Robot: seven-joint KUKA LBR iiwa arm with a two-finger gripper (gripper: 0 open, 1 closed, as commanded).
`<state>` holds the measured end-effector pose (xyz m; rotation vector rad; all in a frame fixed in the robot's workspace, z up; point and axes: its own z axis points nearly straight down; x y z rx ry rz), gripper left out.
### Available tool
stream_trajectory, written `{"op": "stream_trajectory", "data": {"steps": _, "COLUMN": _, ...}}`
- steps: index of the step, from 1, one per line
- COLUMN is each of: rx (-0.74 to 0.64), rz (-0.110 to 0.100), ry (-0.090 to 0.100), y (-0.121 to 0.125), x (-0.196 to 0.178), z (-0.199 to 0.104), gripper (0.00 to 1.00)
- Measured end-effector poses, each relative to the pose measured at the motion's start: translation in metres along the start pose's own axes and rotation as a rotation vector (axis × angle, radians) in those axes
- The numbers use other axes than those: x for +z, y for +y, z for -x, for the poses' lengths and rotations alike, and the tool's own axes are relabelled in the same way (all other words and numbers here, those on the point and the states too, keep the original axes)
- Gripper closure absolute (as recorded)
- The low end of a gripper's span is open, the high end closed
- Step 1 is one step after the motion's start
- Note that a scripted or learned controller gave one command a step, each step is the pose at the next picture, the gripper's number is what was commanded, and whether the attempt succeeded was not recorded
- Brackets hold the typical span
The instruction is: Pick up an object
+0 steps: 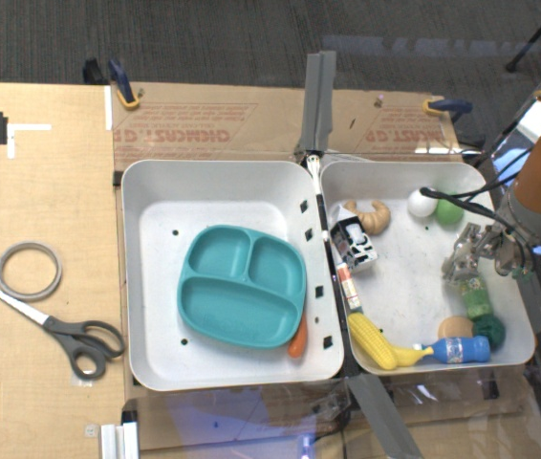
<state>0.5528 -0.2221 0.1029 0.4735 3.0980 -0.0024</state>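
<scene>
The hand (464,256) hangs low over the right bin (400,256), just above a green block (478,301) at the bin's right side; whether it is spread or pressed together I cannot tell. This looks like the reach before a grasp. Next it likely needs to settle squarely around the block and close.
</scene>
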Motion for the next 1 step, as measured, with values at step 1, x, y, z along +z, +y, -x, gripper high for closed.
{"op": "stream_trajectory", "data": {"steps": 1, "rx": 0.206, "rz": 0.000, "ry": 0.002, "y": 0.0144, "x": 0.0101, "z": 0.0436, "gripper": 1.00}}
